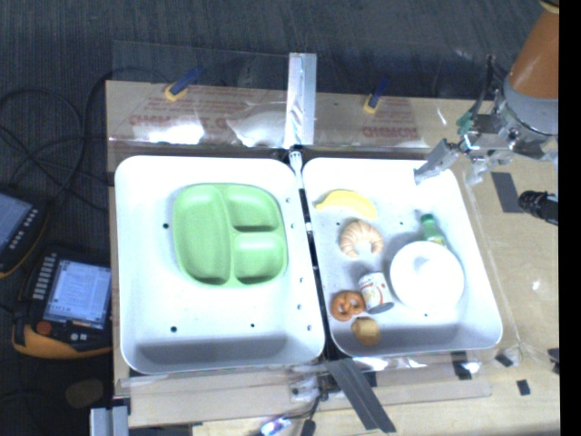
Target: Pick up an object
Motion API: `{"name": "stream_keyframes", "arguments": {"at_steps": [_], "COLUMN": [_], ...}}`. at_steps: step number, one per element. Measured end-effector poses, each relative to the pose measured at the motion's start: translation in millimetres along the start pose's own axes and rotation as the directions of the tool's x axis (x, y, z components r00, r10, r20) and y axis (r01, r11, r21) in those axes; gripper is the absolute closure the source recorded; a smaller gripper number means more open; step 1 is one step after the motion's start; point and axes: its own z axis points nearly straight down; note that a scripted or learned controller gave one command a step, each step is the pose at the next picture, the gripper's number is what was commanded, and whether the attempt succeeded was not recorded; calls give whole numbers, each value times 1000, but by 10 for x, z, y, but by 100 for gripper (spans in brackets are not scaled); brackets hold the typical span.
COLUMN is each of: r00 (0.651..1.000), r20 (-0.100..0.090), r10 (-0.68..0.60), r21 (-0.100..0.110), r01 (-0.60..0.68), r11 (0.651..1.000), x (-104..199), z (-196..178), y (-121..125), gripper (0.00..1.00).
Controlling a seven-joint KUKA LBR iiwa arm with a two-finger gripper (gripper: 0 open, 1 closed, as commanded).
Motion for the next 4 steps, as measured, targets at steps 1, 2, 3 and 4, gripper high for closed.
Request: {"name": "stream_keyframes", "arguments": {"at_steps": [1, 2, 3, 4], "r00": [942, 974, 993, 997], "r20": [1, -1, 1, 4], "r10": [335, 225, 116, 73], "r21": [2, 2, -16, -20], "r01": [-335, -225, -116, -73], "r11": [942, 974, 993, 997], "x": [-258, 429, 515, 650], "z": [539, 1585, 1912, 1908], "y": [141, -246, -675, -895], "gripper": [0, 0, 0, 0]}}
